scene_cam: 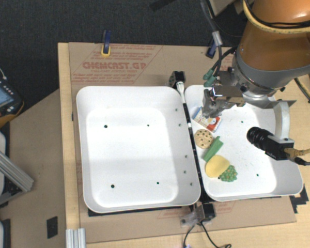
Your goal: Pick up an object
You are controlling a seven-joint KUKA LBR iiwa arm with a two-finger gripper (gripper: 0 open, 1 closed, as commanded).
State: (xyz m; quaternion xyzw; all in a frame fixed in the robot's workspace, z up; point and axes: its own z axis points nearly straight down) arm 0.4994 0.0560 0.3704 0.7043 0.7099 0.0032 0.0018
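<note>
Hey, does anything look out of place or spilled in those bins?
Nothing looks spilled or damaged. The one oddity: everything in the right bin is huddled against its left wall, the red and white packet, speckled round biscuit, green strip, yellow lump and green bumpy piece. The gripper hangs over the packet.

Left bin [129,154]: floor bare, wide room from wall to wall.
Right bin [250,182]: things bunched in row along left wall: red-and-white packet [211,122], round speckled biscuit [203,137], green strip [213,149], yellow lump [217,166], green knobbly piece [228,174]. Neighbours touching or just beside; little room between them.
Gripper [212,106] and arm [279,30] hang over right bin's far left corner, blocking way in there.
Right bin's near right corner: open floor.
Black clamp [176,79] at far end of shared rim.
</note>
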